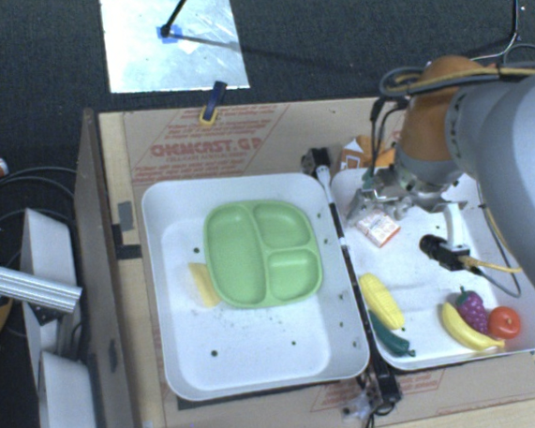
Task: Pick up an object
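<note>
A KUKA arm reaches into the right bin [415,274] on the surface, its end effector [385,197] poised low at the bin's far end, directly over a small white-and-red packet [379,230]. Whether the end effector stands wide or narrow cannot be told from this angle, and nothing is seen held in it.

The packet, the likeliest target, lies flat on the bin floor near the wall shared with the left bin [252,346]. It looks light and thin, probably a soft or crinkly wrapper that could slide on the smooth plastic or buckle under pressure. A pinch across its short sides, pressed well down, seems the safest hold. Its print is too small to read.

Toward the near end of the same bin lie a corn cob [381,299], a banana [467,327], a bunch of grapes [472,309] and a tomato [506,322]. All appear to be toy food: light, rigid and rounded, and liable to roll away from a glancing touch.

The left bin holds a green divided plate [260,254] with a yellow piece [202,285] just beside it.

Red lettering on the brown sheet [268,124] beneath the bins appears to read "CHEMCAST GP".
</note>
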Tool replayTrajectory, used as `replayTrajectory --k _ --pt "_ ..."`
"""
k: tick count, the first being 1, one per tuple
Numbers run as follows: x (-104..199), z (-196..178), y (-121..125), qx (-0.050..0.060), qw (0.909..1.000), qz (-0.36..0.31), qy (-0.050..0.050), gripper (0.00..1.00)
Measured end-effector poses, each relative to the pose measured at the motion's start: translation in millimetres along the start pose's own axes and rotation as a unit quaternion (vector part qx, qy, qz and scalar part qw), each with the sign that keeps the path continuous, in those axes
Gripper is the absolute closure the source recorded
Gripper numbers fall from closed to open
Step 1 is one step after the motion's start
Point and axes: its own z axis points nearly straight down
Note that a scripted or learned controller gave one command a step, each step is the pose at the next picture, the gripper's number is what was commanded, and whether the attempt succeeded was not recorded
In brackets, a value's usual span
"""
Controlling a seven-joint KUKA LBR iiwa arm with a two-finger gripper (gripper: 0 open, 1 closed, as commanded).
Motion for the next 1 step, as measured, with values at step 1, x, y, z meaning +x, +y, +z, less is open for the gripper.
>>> replayTrajectory --k 1 --pt "-34.4 0.2 18.3 0.001 1.0000 0.005 -0.002 0.00"
